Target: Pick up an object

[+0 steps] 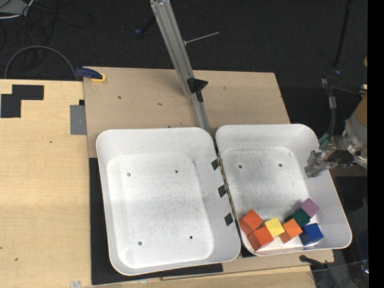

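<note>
Several small blocks lie bunched in the near right corner of the right bin point(264, 143): two orange-red ones point(256, 228), a yellow one point(274, 227), an orange one point(292, 227), a dark green one point(300, 216), a purple one point(309, 207) and a blue one point(312, 233). My gripper point(314, 162) hangs over the right rim of that bin, up and to the right of the pile and apart from it. Nothing shows between its fingers.
The left bin point(157, 194) sits beside the right one, joined by black clips point(221, 189). A slanted aluminium rail point(179, 56) rises behind the bins. A light wooden table point(36, 179) lies to the left.
</note>
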### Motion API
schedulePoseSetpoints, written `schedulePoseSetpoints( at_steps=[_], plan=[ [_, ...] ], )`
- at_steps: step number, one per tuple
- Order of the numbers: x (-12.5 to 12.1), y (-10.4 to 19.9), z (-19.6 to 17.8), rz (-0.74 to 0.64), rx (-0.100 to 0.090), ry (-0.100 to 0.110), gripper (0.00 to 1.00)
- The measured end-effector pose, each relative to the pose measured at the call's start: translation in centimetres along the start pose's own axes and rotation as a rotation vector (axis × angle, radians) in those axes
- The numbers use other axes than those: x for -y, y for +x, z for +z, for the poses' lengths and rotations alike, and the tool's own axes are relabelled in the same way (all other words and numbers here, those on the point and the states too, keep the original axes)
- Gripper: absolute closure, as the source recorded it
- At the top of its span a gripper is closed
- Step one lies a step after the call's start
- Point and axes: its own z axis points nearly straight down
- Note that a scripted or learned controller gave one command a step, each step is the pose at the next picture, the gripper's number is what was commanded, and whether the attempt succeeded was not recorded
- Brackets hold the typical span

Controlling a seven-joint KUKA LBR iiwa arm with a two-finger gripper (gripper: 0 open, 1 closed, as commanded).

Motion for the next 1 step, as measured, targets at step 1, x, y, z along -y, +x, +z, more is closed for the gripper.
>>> schedulePoseSetpoints(
  at_steps=[1],
  plan=[
    [0.01, -0.1, -0.93, 0.0, 0.0, 0.001, 1.0]
  ],
)
